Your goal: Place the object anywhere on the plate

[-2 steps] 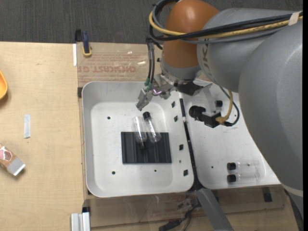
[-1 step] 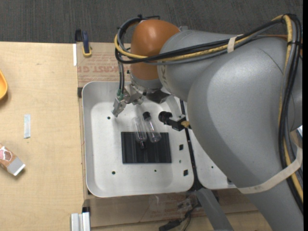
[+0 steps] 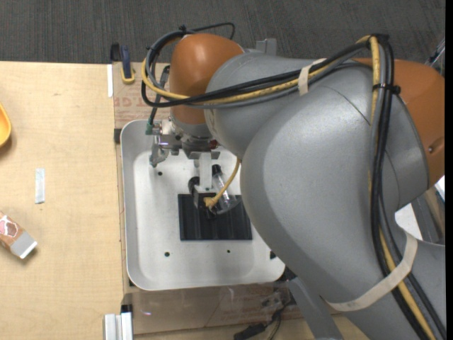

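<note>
A flat black ridged plate (image 3: 198,225) lies in the white bin (image 3: 141,246), toward its middle and right. My gripper (image 3: 166,149) hangs over the bin's far left part, just beyond the plate's far edge. The wrist with its orange band (image 3: 202,66) stands above it. The bulky grey arm (image 3: 318,161) covers the plate's right edge and the bin's right side.
The wooden bench top (image 3: 64,133) stretches left of the bin. On it lie a small pale strip (image 3: 39,186), a brown and white packet (image 3: 14,236) and an orange thing (image 3: 3,126) at the left edge. A blue clamp (image 3: 125,61) sits at the bench's far edge.
</note>
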Controlling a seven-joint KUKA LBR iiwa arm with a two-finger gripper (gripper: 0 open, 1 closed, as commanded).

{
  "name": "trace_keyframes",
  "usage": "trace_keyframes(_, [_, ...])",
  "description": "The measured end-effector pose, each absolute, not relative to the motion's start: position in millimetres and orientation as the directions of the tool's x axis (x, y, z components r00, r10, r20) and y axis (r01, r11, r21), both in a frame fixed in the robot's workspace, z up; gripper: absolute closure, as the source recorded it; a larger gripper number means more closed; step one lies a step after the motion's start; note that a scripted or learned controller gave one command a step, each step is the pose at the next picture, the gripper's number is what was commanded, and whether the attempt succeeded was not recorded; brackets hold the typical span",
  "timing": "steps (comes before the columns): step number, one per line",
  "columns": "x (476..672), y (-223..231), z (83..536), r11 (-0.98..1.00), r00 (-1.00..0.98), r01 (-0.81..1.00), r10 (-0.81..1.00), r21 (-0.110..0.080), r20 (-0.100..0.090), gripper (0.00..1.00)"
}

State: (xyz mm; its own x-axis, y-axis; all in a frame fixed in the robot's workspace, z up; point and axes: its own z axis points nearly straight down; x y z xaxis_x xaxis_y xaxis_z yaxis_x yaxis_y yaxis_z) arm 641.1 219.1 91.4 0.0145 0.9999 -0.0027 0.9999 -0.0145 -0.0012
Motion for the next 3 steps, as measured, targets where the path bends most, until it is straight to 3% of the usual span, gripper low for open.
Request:
trace_keyframes(1, [569.8, 227, 91, 0.137, -0.137, 0.991, 0.991, -0.003, -0.002, 0.00])
trace_keyframes(2, [507.8, 224, 94, 0.007, -0.007, 1.000, 1.000, 0.000, 0.004, 0.00])
trace_keyframes(3, [507.8, 224, 93, 0.007, -0.007, 1.000, 1.000, 0.000, 0.005, 0.00])
